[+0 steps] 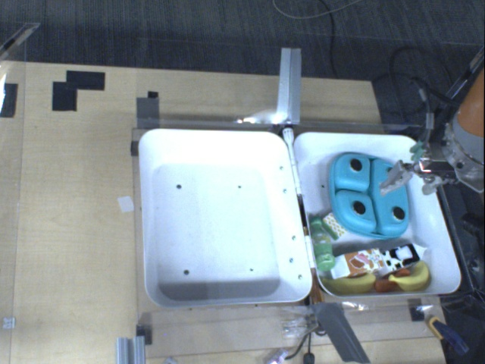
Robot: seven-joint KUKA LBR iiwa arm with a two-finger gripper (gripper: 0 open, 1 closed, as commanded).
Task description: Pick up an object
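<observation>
Two white bins sit on the desk, and in the right bin (452,258) the blue tray (369,193) lies just left of the gripper (394,179), long axis running up-down the frame, jaws' spread impossible to tell

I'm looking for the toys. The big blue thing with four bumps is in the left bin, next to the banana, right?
Not quite: the camera view shows the blue thing in the right bin, not the left bin. The banana lies there too, near the front.
</observation>
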